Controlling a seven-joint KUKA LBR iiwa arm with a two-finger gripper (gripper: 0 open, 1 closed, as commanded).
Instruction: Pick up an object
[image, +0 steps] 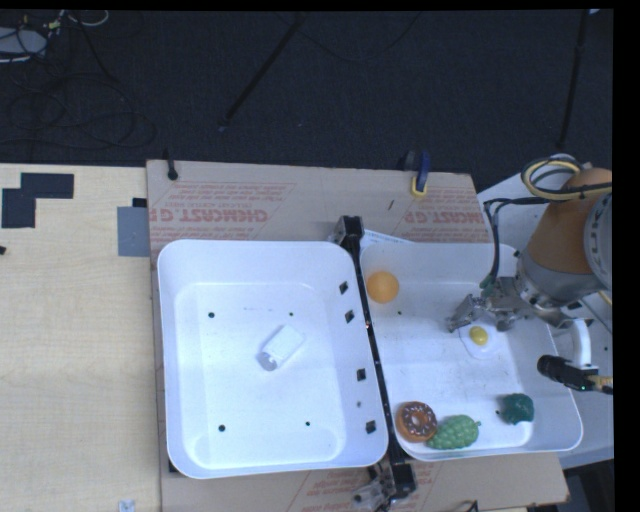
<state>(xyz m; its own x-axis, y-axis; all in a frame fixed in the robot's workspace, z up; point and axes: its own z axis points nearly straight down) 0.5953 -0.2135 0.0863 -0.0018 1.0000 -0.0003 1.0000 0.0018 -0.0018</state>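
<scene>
My gripper (478, 318) hangs low over the right bin (440, 360), near its far right side. A small fried-egg toy (479, 338) lies just below its fingertips. An orange ball (382, 287) rests near the divider at the bin's far left. A chocolate donut (415, 421) and a green bumpy fruit (455, 432) sit at the front edge. A dark green piece (517, 408) lies at the front right. A white cup-like object (281, 347) lies on its side in the left bin (200, 300).
A black divider strip (362, 335) runs between the two bins. The arm's orange band (570, 225) and cables rise at the right. Cardboard (300, 205) lies under the bins, with a blue clamp (420, 175) at its far edge.
</scene>
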